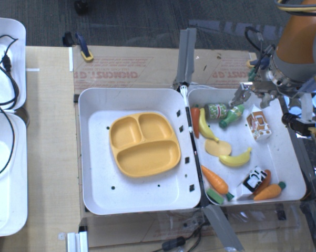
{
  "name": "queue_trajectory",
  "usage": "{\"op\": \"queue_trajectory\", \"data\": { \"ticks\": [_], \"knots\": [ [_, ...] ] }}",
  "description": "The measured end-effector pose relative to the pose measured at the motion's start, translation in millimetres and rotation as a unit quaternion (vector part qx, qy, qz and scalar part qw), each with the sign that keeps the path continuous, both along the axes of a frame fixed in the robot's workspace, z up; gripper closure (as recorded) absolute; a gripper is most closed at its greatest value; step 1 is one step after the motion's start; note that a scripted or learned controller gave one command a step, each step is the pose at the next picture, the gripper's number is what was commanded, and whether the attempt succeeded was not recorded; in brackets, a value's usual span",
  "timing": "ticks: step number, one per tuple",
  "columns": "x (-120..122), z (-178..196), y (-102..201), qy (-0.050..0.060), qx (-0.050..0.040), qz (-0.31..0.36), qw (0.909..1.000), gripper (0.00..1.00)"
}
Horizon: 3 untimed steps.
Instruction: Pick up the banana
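Nothing is being held yet; the hand (243, 94) is being kept open at the upper right, above the green bottle (230, 117); the banana (235, 158) is lying untouched mid-right in the right bin (292, 161); the grasp is being awaited.

Red mirrored lettering on cardboard sheet (147, 64), too blurred to read

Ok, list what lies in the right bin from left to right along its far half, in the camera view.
Red pepper → upright banana → green bottle → small white carton. The gripper hangs above the bottle's right end.
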<state>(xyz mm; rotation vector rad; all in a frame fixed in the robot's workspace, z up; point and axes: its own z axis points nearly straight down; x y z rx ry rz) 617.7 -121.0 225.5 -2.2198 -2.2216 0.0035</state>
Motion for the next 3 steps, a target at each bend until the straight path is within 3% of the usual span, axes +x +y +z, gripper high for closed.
{"op": "queue_trajectory", "data": {
  "ticks": [1,2,3],
  "knots": [
    [-39.8,-83.2,-51.3,0.0,0.0002,0.019,0.9998,0.0],
    [-105.0,-129.0,-32.7,0.001,0.0006,-0.048,0.9988,0.0],
    [-105.0,-120.0,-34.0,0.001,0.0008,-0.051,0.9987,1.0]
  ]
}}
